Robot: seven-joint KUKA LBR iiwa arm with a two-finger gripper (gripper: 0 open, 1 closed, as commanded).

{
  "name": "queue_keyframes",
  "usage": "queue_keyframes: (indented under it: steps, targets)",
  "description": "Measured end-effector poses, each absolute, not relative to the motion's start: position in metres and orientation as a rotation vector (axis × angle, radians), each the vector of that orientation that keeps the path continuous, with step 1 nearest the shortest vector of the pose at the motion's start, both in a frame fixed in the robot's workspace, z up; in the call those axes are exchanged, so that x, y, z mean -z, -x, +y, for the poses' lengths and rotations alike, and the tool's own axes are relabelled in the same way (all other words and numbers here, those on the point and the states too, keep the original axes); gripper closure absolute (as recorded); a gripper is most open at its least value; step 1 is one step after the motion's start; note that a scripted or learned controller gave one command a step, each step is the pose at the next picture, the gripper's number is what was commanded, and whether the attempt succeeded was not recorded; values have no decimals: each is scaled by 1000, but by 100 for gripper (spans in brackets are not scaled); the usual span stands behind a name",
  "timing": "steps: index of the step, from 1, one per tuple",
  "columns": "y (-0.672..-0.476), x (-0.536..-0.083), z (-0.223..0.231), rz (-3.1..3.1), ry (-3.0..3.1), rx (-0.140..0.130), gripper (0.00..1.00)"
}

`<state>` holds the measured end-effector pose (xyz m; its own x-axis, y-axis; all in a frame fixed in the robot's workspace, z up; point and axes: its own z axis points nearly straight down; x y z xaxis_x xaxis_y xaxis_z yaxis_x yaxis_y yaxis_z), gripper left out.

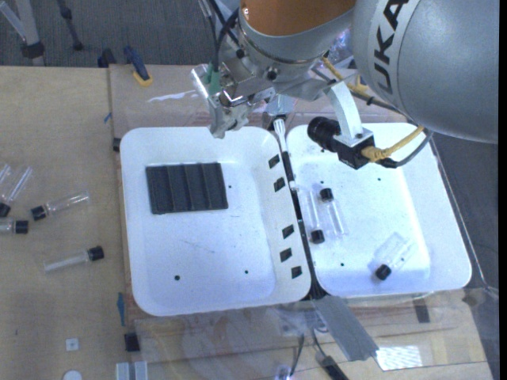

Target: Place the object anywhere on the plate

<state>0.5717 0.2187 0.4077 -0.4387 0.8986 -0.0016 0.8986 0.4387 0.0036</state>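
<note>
Metal fingers of the gripper [224,125] hang narrowly parted and hold nothing, above the far rim of the left bin [150,283]. The dark ribbed rectangular plate [186,187] lies just below them in that bin. By my reading the pick is not yet done: clear plastic vials with black caps, one [329,210] slim and one [390,256] squat, lie in the right bin [444,267], beyond the plate. Next comes a reach across the divider and a firm pinch on a slippery cylinder.

Tan wooden bench [55,117], grey floor [119,14]
</note>
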Motion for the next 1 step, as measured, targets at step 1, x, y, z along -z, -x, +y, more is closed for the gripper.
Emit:
queue_keyframes:
  steps: [1]
  targets:
    - [-517,-434,207,2237,-2207,6,100]
